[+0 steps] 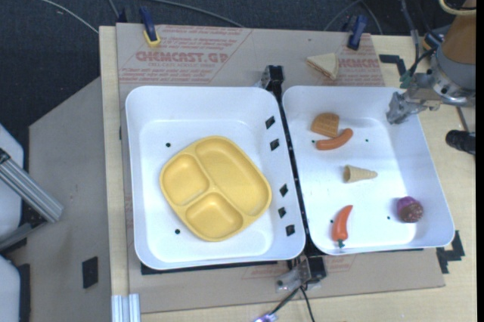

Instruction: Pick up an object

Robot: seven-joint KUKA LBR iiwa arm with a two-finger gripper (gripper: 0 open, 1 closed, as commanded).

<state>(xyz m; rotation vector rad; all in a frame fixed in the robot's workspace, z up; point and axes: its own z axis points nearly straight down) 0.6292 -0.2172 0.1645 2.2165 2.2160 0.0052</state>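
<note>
The right bin (423,162) holds several toy foods: a brown bread piece (326,123), a sausage (333,140), a pale cone (359,174), a red chili with a green stem (342,224) and a purple round piece (409,209). My gripper (400,109) hangs over the bin's far right corner, apart from all of them; I see nothing held in it. The nearest item, the sausage, lies well to its left.
The left bin (144,162) carries a yellow three-compartment plate (215,187). A sandwich wedge (324,65) lies on the board behind the right bin. Blue clamps (150,29) (355,31) grip the board's far edge. Black clips line the divider between bins.
</note>
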